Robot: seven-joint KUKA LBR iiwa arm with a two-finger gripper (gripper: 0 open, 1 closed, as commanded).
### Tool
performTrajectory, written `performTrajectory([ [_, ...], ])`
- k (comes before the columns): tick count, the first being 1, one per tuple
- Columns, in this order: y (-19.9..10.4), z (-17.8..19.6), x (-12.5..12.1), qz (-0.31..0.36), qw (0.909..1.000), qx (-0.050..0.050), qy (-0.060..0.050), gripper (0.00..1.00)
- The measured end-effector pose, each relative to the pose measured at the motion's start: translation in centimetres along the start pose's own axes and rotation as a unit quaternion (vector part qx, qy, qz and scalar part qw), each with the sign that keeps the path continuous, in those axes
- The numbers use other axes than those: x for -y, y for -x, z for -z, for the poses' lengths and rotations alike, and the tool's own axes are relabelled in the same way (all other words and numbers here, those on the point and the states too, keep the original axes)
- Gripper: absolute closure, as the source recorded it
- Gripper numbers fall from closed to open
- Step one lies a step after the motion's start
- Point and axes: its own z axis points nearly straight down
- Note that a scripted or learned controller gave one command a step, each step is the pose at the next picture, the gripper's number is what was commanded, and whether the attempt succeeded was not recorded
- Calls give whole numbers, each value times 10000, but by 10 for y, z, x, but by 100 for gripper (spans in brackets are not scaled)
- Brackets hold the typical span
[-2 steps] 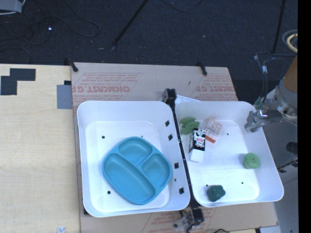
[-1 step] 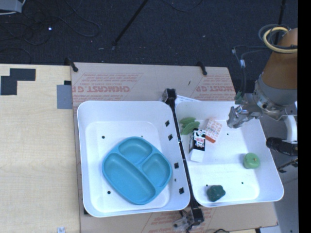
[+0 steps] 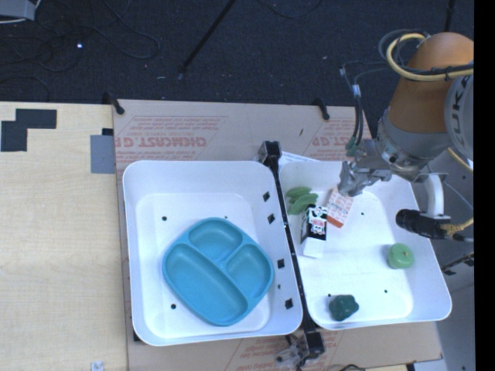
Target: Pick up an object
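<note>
Two bins: shallow white trays side by side at the centre of the frame, the left bin (image 3: 147,207) larger in view, the right bin (image 3: 421,304) reaching toward the right edge.
Left bin contents: a blue divided plate (image 3: 217,270), lying flat in its lower middle.
Arm: grey with an orange band, entering from the upper right and bent down over the right bin's upper part.
Gripper (image 3: 349,184): low over the top of the right bin; whether the claw is open or closed cannot be told from here.
Small carton (image 3: 336,208): white with a red-orange end, tilted, just below the gripper; contact unclear.
Black-and-white box (image 3: 315,229): beside the carton, toward the divider.
Green leafy piece (image 3: 300,200): upper left of the right bin.
Light green round piece (image 3: 401,256): right side of that bin.
Dark green lump (image 3: 343,308): lower middle of that bin.
Under the bins: brown cardboard sheet (image 3: 193,134) on a pale wooden bench (image 3: 54,269).
</note>
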Motion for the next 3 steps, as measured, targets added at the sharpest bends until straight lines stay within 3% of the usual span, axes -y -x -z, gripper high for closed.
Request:
performTrajectory([
  [3,-157,-5,-11,-5,10000,1,-7,100],
])
